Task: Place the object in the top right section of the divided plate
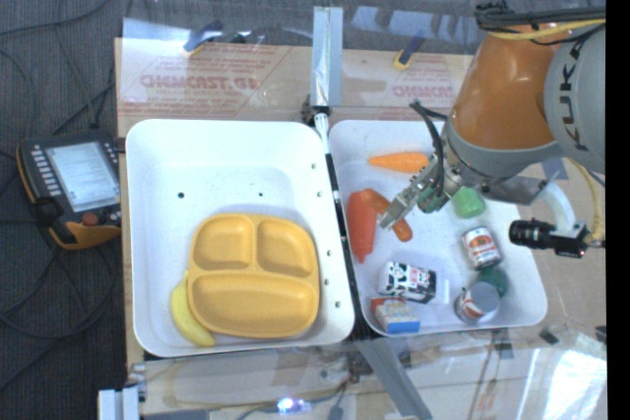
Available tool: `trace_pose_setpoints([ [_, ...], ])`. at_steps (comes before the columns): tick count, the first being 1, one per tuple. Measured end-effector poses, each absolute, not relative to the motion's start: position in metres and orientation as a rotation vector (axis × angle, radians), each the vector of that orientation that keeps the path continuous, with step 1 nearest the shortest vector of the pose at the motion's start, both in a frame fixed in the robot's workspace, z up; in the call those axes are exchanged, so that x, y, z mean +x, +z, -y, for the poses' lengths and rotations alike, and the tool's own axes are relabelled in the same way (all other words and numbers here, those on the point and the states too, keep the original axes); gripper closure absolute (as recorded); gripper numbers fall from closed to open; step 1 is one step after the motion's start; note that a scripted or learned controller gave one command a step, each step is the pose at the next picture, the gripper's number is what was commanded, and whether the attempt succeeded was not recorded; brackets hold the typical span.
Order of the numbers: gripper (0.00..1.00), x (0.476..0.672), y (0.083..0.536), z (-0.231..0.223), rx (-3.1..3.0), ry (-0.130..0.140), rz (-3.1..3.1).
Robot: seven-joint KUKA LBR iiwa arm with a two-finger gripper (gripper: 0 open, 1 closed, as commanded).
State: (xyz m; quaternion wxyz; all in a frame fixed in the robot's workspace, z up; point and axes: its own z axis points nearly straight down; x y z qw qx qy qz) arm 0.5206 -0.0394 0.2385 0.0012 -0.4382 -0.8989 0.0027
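- Right of centre in the frame, over the right bin (pixel 536 305), the gripper (pixel 411 203) hangs with its fingers spread and nothing between them.
- Just beside the fingertips lie a red pepper (pixel 361 221) and a small orange piece (pixel 401 229); whether they touch the gripper cannot be told.
- A carrot (pixel 399 161) lies above them, near the bin's upper wall.
- A green thing (pixel 469 203) sits partly under the arm (pixel 512 98).
- Lower in that bin: a cow-print carton (pixel 409 280), a small box (pixel 396 314), two cans (pixel 479 247) (pixel 475 303).
- Lower left of centre, the yellow divided plate (pixel 256 275) rests in the left bin (pixel 197 162); its top right section holds nothing.
- A banana (pixel 189 318) pokes out by the plate's lower left edge.
- Cardboard (pixel 207 84) backs the bins.
- Grey carpet (pixel 59 34) with cables surrounds the bench; a pendant (pixel 71 184) lies at the left edge.
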Motion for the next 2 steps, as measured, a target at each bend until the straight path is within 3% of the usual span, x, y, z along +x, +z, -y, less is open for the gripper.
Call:
trace_pose_setpoints([
  [1,1.00,0.5102,0.2209,-0.0596,-1.159,0.005,2.914],
  [2,0.00,0.5103,0.2210,-0.0596,-1.159,0.004,2.914],
])
